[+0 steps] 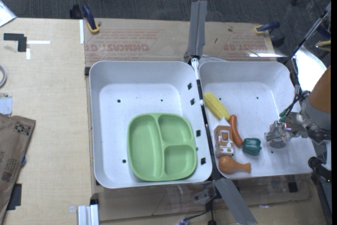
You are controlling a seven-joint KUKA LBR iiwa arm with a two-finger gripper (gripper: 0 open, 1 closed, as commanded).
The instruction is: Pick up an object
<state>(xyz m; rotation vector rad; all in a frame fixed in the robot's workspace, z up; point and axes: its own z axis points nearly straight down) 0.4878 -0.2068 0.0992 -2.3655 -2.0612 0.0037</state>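
Several toy foods lie at the left side of the right bin (247, 79): a yellow corn cob (216, 106), an orange carrot-like piece (235, 130), a small white and orange box (224, 142), a green pepper (251, 146) and a brown drumstick (234, 165). My gripper (276, 135) reaches in from the right and sits low over the white floor of that bin. It is a short way right of the green pepper and apart from it. I see nothing in the gripper.
The left bin (105, 92) holds a green divided plate (162, 146). A grey divider bar (198, 29) runs between the bins at the back. Blue clamps (90, 18) hold the cardboard behind. The arm's body (321, 113) covers the right bin's right edge.
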